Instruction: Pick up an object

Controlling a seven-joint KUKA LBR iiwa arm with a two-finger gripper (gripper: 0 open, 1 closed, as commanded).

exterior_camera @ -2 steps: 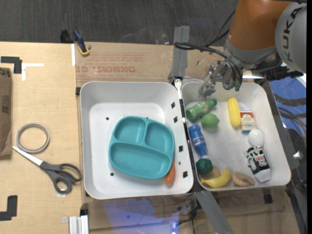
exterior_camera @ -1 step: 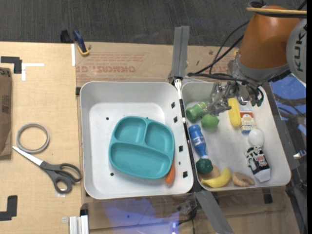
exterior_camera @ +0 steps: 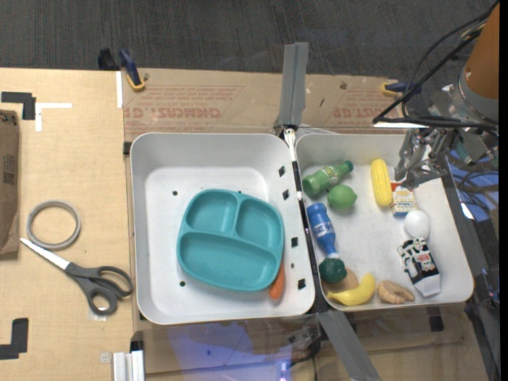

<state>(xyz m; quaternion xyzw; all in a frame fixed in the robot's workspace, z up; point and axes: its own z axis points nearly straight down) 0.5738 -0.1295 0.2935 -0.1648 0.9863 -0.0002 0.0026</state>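
Note:
My gripper (exterior_camera: 416,167) hangs open over the far right part of the right bin (exterior_camera: 361,145), with nothing between its fingers. Just below it lie a yellow corn cob (exterior_camera: 381,182), a small white carton (exterior_camera: 403,202) and a white egg (exterior_camera: 416,224). Further objects in this bin are a green bottle (exterior_camera: 325,177), a green lime (exterior_camera: 343,198), a blue bottle (exterior_camera: 321,228), a dark green ball (exterior_camera: 333,271), a banana (exterior_camera: 354,290), a tan peanut shape (exterior_camera: 394,293) and a black-and-white carton (exterior_camera: 419,265). The left bin (exterior_camera: 159,165) holds a teal divided plate (exterior_camera: 230,240) and an orange carrot (exterior_camera: 276,286).
Scissors (exterior_camera: 89,277) and a tape roll (exterior_camera: 53,224) lie on the bench left of the bins. A grey bar (exterior_camera: 294,86) runs behind the wall between the bins. Cables (exterior_camera: 444,62) hang around the arm at the far right.

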